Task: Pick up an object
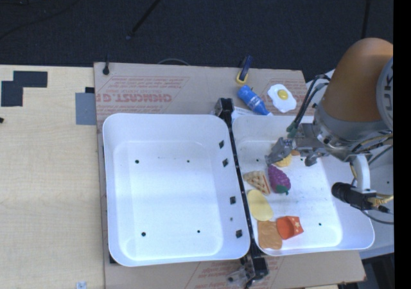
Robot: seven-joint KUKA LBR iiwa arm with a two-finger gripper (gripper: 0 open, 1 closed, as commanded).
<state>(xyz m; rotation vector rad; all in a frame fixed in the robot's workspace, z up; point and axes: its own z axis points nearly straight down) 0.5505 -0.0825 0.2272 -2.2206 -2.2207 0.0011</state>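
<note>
Here the gripper (280, 151) is poised in the right bin (334, 233), just above the purple toy (279, 178) at six o'clock. Whether the jaws are spread cannot be told. A straight descent is advised, so the waffle (257, 182) is avoided.

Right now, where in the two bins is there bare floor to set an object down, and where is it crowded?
The left bin offers bare white floor from wall to wall. In the right bin, free floor lies right of the purple toy and orange-red block. It is crowded along the divider: waffle piece, yellow disc, with the gripper above.
</note>
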